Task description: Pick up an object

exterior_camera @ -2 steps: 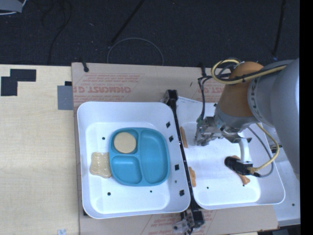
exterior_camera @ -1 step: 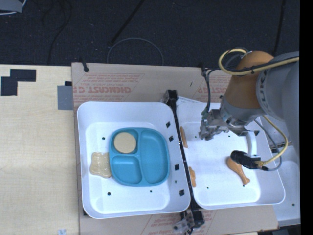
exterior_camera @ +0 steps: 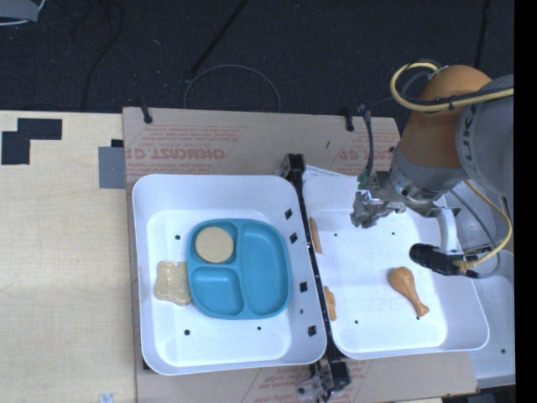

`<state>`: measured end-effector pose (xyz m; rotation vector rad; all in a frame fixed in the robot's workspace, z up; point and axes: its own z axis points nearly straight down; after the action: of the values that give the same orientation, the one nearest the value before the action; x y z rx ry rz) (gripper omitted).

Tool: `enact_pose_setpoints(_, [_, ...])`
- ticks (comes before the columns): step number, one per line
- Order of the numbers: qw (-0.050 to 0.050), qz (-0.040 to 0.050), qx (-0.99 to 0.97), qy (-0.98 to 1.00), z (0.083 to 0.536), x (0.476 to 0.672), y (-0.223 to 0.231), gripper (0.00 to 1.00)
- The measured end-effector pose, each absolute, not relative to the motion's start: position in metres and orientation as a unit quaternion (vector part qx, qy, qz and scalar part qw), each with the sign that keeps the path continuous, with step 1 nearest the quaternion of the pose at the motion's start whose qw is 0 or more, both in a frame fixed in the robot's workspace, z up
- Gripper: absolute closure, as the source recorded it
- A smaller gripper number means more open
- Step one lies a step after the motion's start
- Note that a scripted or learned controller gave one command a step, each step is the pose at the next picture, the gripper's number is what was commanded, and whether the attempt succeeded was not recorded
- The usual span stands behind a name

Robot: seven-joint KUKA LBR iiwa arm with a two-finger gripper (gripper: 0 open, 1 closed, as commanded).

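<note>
Two shallow white bins sit side by side on the bench: the left bin [exterior_camera: 159,342] and the right bin [exterior_camera: 377,326].

The left bin holds one blue divided plate [exterior_camera: 252,280] with three compartments. One round tan cookie-like disc [exterior_camera: 213,243] lies in the plate's compartment at about 10 o'clock. One pale, lumpy toy food piece [exterior_camera: 172,282] rests on the bin floor, touching the plate's rim at 9 o'clock.

The right bin holds one toy chicken drumstick [exterior_camera: 408,289], toward 3 o'clock of the bin floor. Two small orange pieces lie along that bin's 9 o'clock wall: an upper one [exterior_camera: 315,233] and a lower one [exterior_camera: 330,303]; what they are cannot be told.

One arm with one gripper [exterior_camera: 367,212] hangs over the right bin at about 11 o'clock.
</note>
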<state>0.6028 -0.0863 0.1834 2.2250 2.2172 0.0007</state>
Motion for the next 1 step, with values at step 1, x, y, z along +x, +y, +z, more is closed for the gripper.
enact_pose_setpoints(1, [0.001, 0.0005, 0.709, 0.705, 0.2274, 0.6016, -0.0939, 1.00])
